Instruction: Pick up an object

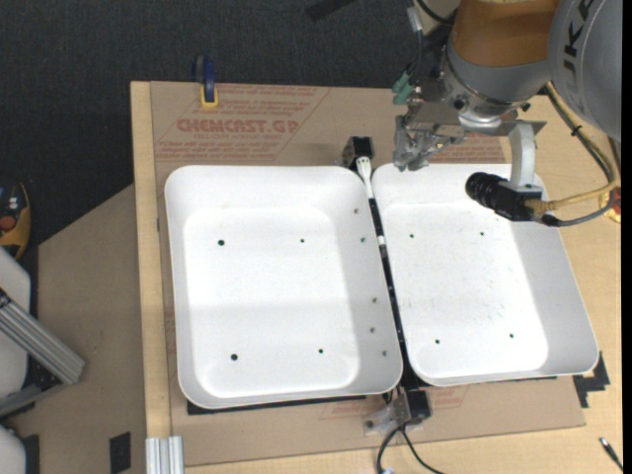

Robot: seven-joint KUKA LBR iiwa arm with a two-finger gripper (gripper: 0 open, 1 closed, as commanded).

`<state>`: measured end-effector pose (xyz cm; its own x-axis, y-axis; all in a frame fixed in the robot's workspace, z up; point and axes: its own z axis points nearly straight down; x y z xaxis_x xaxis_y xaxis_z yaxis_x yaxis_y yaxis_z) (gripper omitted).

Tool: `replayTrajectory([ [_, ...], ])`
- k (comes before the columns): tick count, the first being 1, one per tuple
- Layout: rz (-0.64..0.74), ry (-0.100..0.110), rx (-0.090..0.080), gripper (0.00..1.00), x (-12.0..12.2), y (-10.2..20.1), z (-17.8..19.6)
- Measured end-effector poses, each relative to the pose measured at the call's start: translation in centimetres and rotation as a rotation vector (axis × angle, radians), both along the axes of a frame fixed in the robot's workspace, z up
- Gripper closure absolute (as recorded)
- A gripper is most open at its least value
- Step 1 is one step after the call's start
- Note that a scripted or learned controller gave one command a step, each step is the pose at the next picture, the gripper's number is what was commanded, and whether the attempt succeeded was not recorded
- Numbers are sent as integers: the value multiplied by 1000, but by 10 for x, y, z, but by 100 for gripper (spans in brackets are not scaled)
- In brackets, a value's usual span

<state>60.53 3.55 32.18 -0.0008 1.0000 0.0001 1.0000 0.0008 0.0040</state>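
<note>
Your two-finger metal gripper (415,156) hangs over the far rim of the right shallow white bin (553,304). Open or closed, I cannot tell, nor where a thing to grab lies. Look first.

Two bins side by side on the board (247,117): right bin (494,304) just below and before the gripper (413,158), left bin (267,284) to its left. Clamp (206,79) farther left, at the board's back edge.
</note>
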Motion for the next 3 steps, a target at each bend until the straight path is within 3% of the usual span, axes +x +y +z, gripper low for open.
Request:
replayTrajectory([
  [1,3,3,0,100,56,42,-68],
  [2,-3,-3,-1,100,42,14,-19],
  [3,-11,-7,-6,100,33,-85,44],
])
